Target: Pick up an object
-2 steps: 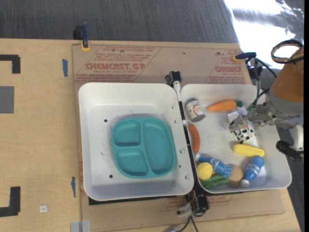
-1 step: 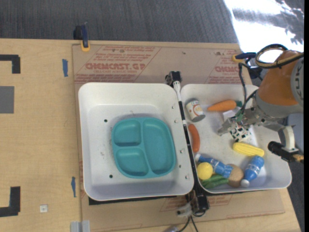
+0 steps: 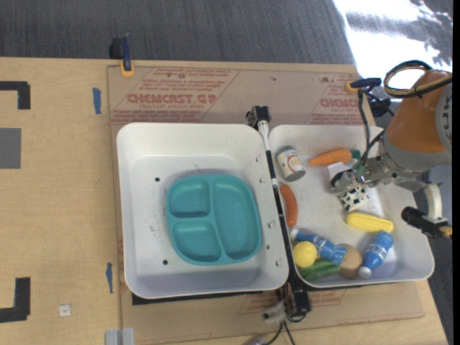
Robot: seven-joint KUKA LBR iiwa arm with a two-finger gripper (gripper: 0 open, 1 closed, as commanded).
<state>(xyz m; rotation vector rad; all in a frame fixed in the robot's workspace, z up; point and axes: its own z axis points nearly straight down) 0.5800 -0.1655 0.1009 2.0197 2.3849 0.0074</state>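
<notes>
My gripper (image 3: 348,181) hangs low over the middle of the right bin (image 3: 424,254), reaching in from the right under the grey and orange arm. A small white object with black spots (image 3: 357,198) lies directly beneath and just in front of it; whether they touch is unclear. An orange carrot (image 3: 332,157) lies just behind the gripper. A yellow corn cob (image 3: 369,223) lies in front of it. Left of the gripper are a small tin can (image 3: 290,162) and an orange-red sausage (image 3: 289,203).
Along the right bin's front wall lie a yellow lemon (image 3: 305,254), a green pod (image 3: 321,269), a brown ball (image 3: 351,260) and two blue bottles (image 3: 376,250). The left bin (image 3: 136,157) holds a teal divided plate (image 3: 213,219). A black clamp (image 3: 257,115) sits between the bins.
</notes>
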